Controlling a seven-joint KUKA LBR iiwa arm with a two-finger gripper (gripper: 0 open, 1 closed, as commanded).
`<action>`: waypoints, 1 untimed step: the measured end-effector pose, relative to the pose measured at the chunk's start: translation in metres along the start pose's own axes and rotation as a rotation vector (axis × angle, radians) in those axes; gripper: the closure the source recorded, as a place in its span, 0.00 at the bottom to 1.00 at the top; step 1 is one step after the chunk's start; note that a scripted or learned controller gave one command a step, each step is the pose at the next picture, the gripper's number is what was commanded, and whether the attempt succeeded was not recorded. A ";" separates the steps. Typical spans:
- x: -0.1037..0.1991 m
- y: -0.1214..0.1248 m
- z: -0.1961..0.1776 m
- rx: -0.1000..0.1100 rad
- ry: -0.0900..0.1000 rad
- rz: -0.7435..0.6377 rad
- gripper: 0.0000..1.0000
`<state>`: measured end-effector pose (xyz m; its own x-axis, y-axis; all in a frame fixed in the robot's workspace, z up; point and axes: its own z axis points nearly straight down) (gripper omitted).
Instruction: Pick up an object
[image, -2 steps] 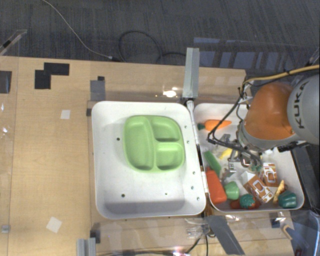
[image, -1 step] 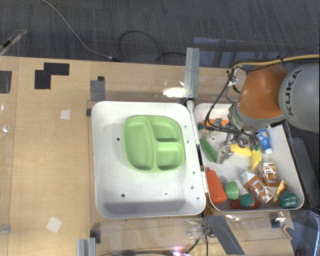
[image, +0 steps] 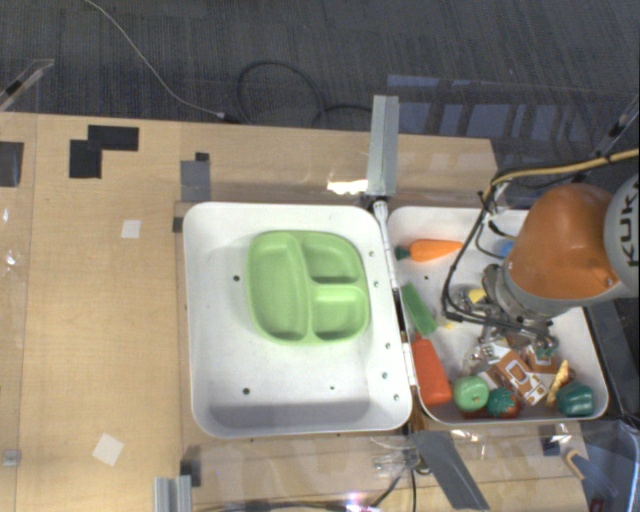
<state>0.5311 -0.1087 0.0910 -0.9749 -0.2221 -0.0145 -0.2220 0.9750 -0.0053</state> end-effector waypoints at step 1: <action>0.012 -0.042 0.000 0.001 -0.003 0.012 0.00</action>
